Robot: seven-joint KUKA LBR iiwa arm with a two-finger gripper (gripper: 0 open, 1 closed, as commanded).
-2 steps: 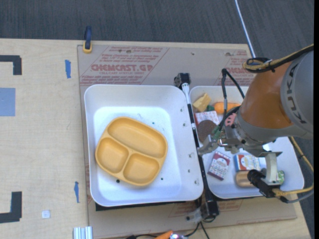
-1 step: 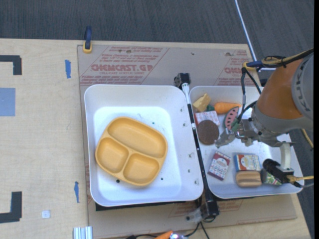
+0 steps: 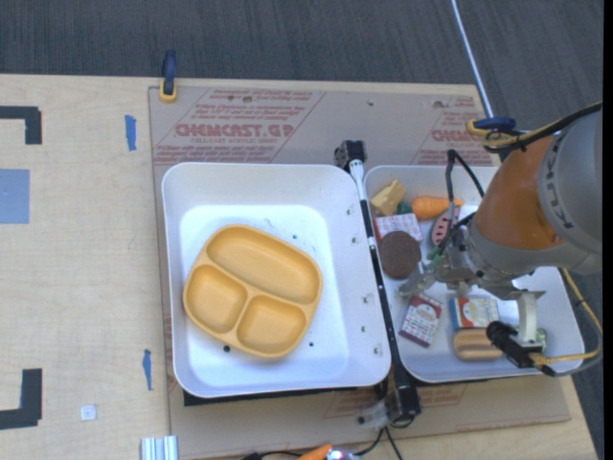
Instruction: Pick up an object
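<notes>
My gripper (image 3: 426,278) hangs low over the middle of the right bin (image 3: 571,326), below the arm's orange band. Just to its upper left lies a brown round patty (image 3: 399,252). A small red and white carton (image 3: 420,321) lies just below it. Around them are a yellow cheese wedge (image 3: 388,197), an orange carrot (image 3: 431,205), a red and white packet (image 3: 397,226), a red slice with a green rind (image 3: 442,228), a second carton (image 3: 476,311) and a brown bun (image 3: 474,344). The arm hides the bin's right middle.
The left bin (image 3: 182,190) holds a yellow three-part plate (image 3: 253,289). A black divider rail (image 3: 372,257) runs between the bins. Cables and a black fitting (image 3: 512,345) trail from the arm over the right bin's front right corner.
</notes>
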